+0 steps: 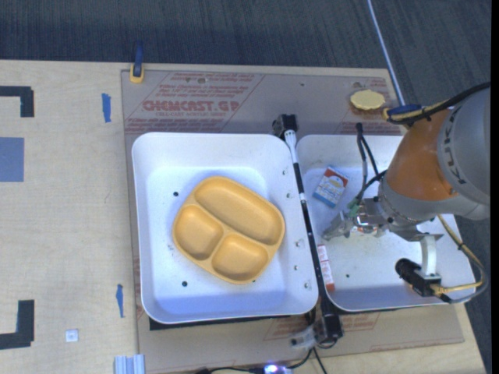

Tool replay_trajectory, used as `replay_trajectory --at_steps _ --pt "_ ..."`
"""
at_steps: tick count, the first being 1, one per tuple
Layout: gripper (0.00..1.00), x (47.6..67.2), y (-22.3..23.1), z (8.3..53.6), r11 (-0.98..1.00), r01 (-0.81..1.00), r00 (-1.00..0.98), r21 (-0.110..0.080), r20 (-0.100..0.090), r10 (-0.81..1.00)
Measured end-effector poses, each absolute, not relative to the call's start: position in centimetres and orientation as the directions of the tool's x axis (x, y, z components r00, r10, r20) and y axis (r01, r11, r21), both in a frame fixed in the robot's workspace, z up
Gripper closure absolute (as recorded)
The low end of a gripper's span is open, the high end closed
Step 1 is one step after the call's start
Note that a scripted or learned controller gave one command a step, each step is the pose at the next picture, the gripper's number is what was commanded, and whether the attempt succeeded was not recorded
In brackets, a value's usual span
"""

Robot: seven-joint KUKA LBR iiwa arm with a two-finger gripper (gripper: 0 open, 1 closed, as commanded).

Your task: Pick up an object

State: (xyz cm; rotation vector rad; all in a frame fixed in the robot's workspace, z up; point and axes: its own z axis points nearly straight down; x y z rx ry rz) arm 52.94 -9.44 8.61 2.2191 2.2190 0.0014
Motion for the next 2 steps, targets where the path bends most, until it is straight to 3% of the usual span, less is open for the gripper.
replay_trajectory --at_steps 1,2 --pt "0.0 56.6 -9.8 8.6 0.001 1.0 -0.001 0.005 -0.001 1.0" --pt "0.0 48.0 -9.4 8.6 -0.001 1.0 0.001 0.001 0.0 1.0"
